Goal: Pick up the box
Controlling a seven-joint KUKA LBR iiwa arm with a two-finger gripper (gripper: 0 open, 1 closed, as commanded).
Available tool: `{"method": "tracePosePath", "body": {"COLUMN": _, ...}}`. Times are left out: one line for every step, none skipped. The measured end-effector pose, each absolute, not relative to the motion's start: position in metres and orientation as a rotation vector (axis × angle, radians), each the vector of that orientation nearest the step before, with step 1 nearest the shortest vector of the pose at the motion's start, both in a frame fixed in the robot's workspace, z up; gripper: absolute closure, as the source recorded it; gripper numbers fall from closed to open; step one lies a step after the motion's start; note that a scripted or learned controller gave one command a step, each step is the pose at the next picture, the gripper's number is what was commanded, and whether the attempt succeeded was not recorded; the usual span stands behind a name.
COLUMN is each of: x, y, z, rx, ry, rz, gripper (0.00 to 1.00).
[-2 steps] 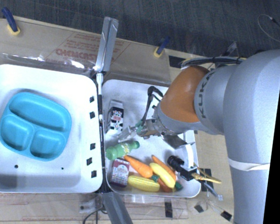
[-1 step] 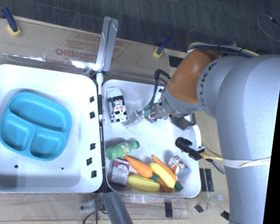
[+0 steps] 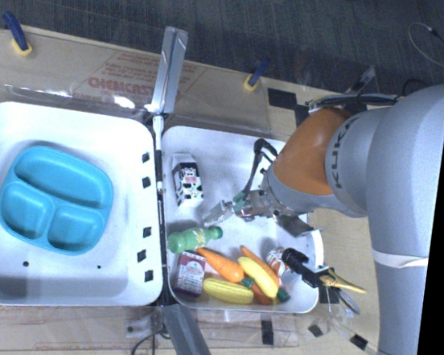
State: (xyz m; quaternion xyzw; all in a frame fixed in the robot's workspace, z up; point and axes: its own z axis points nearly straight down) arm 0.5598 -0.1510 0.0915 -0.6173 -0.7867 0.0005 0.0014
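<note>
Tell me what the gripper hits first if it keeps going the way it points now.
Likely bare floor of the right bin. The gripper points left and down, its tips just above the green bottle and right of the cow-print box. Depth is unclear, so it may clip the bottle.

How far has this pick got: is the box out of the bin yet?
Done: nothing shows as picked. The small white carton with a cow print lies on the floor of the right white bin, and the dark red box lies at the front wall beside the toy carrot. In hand: the gripper hangs between them, over the bin floor, with nothing between its fingers. Left: the grasp and the lift.
</note>
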Motion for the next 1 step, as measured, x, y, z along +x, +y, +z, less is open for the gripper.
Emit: {"method": "tracePosePath", "body": {"x": 0.5096, "y": -0.1207, "z": 0.0911, "rx": -1.876, "ry": -2.516, "rz": 0.001, "gripper": 0.00}}
